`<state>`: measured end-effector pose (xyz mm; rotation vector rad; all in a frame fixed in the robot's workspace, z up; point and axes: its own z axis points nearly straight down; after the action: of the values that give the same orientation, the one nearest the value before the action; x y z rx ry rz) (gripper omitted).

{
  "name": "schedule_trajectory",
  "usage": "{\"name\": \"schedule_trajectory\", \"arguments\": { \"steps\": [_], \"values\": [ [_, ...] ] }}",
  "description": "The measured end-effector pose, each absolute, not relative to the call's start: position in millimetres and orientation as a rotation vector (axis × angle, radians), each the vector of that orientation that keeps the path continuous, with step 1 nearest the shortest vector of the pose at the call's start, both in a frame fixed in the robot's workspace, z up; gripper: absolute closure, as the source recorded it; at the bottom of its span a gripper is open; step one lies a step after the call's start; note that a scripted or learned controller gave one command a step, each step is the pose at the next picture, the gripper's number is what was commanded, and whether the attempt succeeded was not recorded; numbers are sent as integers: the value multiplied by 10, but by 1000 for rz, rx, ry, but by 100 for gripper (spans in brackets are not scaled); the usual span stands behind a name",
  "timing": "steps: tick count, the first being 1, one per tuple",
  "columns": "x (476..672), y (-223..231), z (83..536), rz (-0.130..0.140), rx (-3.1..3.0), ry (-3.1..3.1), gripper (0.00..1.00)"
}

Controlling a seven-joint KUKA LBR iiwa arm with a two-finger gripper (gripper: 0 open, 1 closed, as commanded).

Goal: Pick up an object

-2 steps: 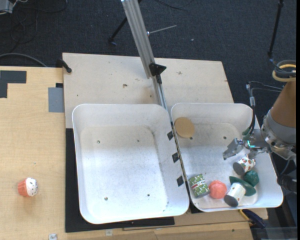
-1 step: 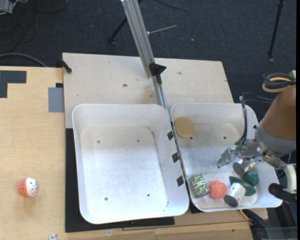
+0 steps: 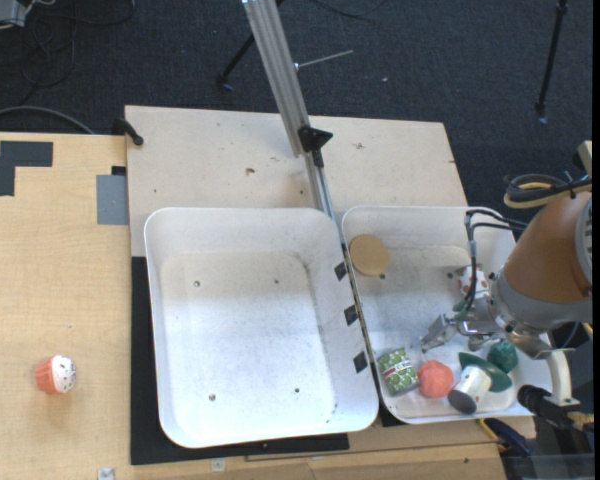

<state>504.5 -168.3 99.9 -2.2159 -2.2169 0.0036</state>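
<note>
Hand low in right bin, jaws apart; orange ball just below, untouched.

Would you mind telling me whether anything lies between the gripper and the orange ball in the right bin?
Nothing visible does. The gripper hangs just above and beside the orange ball, with bare bin floor between; the green packet lies to the ball's left, the white cup to its right.

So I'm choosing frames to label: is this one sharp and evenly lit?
Camera view: soft overall, lighting even, no strong glare; the white bins are bright but keep their speckle. The gripper is small and blurry; faint shadows lie beside the brown disc.
</note>
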Motion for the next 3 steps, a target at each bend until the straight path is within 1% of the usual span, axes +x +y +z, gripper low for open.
{"name": "schedule_trajectory", "arguments": {
  "steps": [1,2,3],
  "values": [
    [5046,-1685,927,1,-2223,-2216,0],
    [5041,-1690,1025,1,-2227,-2210,100],
    [5021,-1709,1445,-1,-2225,-2218,100]
  ]
}}
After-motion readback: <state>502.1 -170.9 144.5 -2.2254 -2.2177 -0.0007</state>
